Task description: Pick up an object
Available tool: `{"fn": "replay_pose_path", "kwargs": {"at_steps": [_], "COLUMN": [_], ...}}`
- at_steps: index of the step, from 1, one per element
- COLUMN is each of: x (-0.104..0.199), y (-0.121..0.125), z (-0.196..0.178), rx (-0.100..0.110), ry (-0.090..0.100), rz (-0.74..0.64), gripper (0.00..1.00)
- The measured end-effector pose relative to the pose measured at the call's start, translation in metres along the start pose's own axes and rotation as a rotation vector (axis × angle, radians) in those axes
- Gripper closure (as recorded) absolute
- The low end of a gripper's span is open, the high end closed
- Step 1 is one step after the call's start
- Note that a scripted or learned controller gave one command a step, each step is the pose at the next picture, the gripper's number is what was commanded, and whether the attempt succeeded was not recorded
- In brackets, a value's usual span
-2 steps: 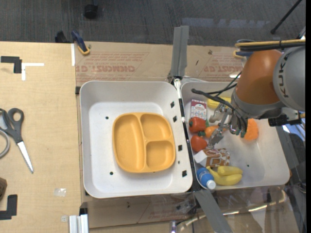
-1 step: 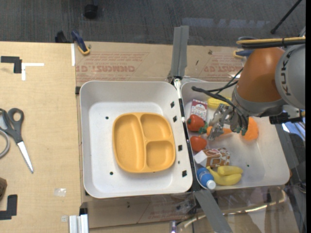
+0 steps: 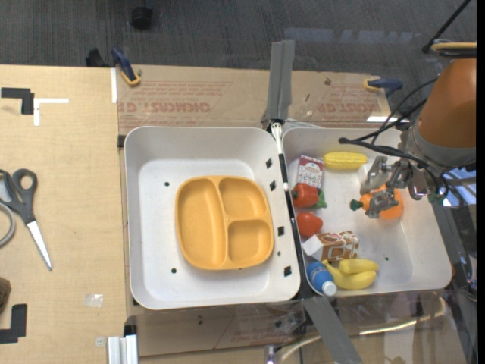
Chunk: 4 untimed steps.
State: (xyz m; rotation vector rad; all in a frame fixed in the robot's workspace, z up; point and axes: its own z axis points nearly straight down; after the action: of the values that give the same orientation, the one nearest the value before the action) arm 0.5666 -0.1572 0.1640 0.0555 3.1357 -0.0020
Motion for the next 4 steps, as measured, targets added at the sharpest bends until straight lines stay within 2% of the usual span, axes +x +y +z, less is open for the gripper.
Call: {"fn": "replay_pose_path", "kwargs": {"at_steps": [1, 2, 3, 4], "x": [0.022, 0.090, 0.088, 0.043], "y": [0.063, 0.068, 0.020, 0.054], "z": [-0.094, -0.098, 0.053, 0.071], "rx": [-0.001, 0.000, 0.000, 0.000], "ry": [0.000, 0.004, -0.002, 0.002], "rz": [0.169, 0.161, 0.164, 0.363], "gripper": [1.00, 1.00, 1.00, 1.00]}}
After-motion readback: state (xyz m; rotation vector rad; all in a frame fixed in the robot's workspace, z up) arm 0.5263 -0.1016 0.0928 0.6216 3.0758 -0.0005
